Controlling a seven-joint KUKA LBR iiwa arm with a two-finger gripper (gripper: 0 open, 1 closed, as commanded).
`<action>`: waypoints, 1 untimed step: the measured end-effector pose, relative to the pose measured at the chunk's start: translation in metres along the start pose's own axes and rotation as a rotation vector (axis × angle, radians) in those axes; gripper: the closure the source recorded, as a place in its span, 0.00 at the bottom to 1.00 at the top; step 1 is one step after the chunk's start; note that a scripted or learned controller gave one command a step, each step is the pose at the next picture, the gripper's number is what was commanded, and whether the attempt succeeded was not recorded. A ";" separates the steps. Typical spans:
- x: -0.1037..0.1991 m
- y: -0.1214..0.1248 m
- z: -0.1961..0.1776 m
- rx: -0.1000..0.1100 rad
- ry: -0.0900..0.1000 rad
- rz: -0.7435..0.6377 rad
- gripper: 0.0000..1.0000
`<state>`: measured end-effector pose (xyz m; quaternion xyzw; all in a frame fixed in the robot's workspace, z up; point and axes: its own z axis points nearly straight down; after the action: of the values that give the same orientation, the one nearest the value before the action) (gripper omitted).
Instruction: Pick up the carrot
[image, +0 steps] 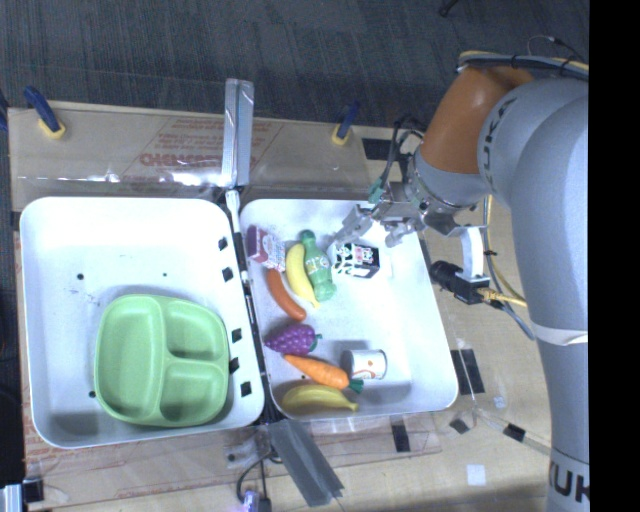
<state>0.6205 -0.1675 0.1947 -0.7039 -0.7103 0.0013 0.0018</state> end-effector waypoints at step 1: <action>0.000 -0.088 0.071 0.000 0.001 -0.224 0.00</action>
<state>0.5317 -0.1685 0.1243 -0.6202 -0.7844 0.0009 0.0022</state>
